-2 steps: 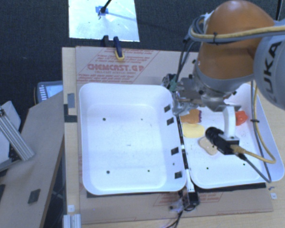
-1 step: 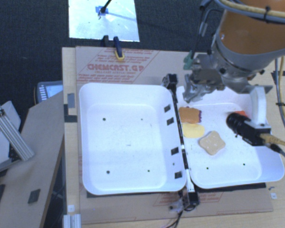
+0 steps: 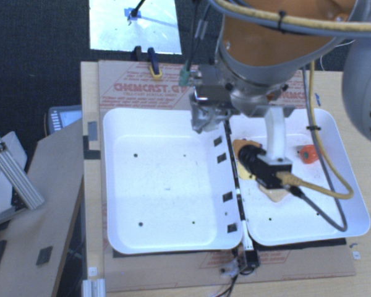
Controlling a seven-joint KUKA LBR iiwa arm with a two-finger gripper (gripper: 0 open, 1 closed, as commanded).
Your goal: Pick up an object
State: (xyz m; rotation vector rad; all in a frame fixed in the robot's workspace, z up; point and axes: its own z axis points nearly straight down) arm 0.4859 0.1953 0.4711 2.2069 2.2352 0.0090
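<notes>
A small orange object (image 3: 307,154) lies in the right bin (image 3: 334,218), toward its far right side. A flat tan-yellow object (image 3: 274,194) lies near the middle of that bin, partly hidden under the robot's wrist hardware; its orange-brown far end (image 3: 243,146) shows close to the divider. My gripper (image 3: 203,117) hangs from the large orange and grey wrist at the far end of the strip between the two bins, to the left of both objects. Its lower end is dark and blurred against the bin rim.
The left bin (image 3: 167,184) lies white with small dark dots. A black divider strip with clips (image 3: 229,178) runs between the bins. A yellow cable (image 3: 324,166) loops over the right bin. A clamp (image 3: 153,64) stands behind the bins on cardboard.
</notes>
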